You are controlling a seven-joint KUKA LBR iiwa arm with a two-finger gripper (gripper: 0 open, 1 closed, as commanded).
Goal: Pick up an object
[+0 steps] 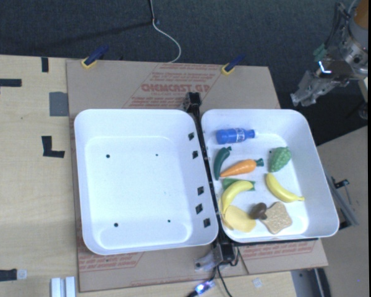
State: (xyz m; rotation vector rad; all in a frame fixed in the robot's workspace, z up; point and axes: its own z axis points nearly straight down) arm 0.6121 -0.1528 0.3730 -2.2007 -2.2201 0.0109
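Note:
The right bin [303, 129] holds several toy items: a blue bottle [236, 135] at the top, a dark green pepper [221, 159], an orange carrot [241, 166], a green broccoli piece [279, 158], two yellow bananas [235, 190] [282, 189], a yellow lemon-like piece [240, 219], a brown mushroom [258, 211] and a tan bread slice [277, 218]. My gripper [306, 94] hangs above the bench at the upper right, outside the bin and past its top right corner, well apart from every item. Nothing shows between its fingers.
The left bin [86, 166] sits beside the right one, joined by a black hinge strip [201, 166]. Both rest on a cardboard sheet [167, 82] held by yellow and blue clamps [94, 56] [233, 63]. A cable [164, 33] runs across the dark floor behind.

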